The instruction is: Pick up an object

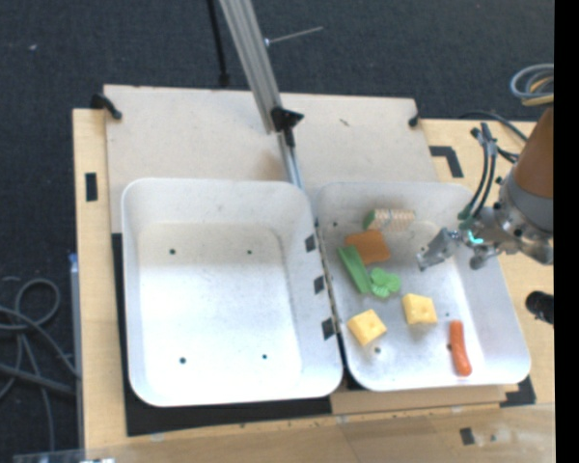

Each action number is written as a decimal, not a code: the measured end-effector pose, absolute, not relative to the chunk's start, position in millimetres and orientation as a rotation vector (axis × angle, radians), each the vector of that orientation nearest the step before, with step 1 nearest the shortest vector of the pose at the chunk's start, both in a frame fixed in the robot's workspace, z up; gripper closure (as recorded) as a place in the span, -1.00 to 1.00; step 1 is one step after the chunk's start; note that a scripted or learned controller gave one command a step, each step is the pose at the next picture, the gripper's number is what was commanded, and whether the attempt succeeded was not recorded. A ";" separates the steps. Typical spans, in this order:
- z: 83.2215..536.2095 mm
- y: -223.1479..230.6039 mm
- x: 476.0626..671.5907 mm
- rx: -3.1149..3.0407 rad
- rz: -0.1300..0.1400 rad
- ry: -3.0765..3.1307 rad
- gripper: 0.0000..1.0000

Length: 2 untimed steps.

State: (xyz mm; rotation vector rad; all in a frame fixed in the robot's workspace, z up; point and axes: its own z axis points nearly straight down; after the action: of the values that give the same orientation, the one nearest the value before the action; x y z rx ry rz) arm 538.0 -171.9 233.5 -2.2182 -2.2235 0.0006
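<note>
Right bin (507, 340), contents: orange block (371, 247), green strip (357, 269), two yellow cheese wedges (368, 328) and (420, 310), red-orange carrot (458, 347).

Gripper (434, 253): hangs over the right bin's upper right; finger state cannot be told; nothing seen held.

Nearest candidate: the right-hand wedge, below and slightly left of the gripper; orange block lies to its left.

Floor (96, 27): dark carpet.
Pole (253, 56): grey metal, slanting down to bench back.
Cables (19, 316): coiled, left of bench (95, 258).
</note>
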 end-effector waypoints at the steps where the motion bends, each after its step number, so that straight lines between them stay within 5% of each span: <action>1: 235.4 -171.9 538.8 -2.221 -0.003 -2.225 -1.00; 2: 174.2 -175.1 532.5 -2.221 0.006 -2.218 -1.00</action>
State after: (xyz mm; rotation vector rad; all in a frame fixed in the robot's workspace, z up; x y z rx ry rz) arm 532.5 -175.1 174.2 -2.2208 -2.2183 0.0061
